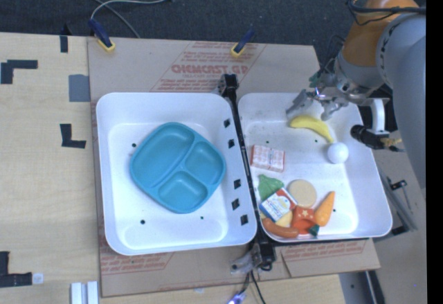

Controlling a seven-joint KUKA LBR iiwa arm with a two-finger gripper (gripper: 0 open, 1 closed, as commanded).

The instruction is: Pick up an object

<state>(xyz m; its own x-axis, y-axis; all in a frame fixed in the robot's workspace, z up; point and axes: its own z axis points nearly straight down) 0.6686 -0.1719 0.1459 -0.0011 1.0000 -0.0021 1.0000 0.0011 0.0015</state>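
Nothing is lifted yet. The gripper [315, 103], fingers spread, hovers just above the banana [313, 127] lying in the right bin [370, 188]. Closing and raising remain.

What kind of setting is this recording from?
Likely a robotics lab bench: two white bins on clamped cardboard, toy food such as a banana, and a gripper above it.

Two white bins [111, 157]. One blue divided plate [178, 167]. One banana [313, 127]. One white ball [337, 152]. One carrot [324, 208]. One round cracker [302, 192]. One wafer packet [267, 157].
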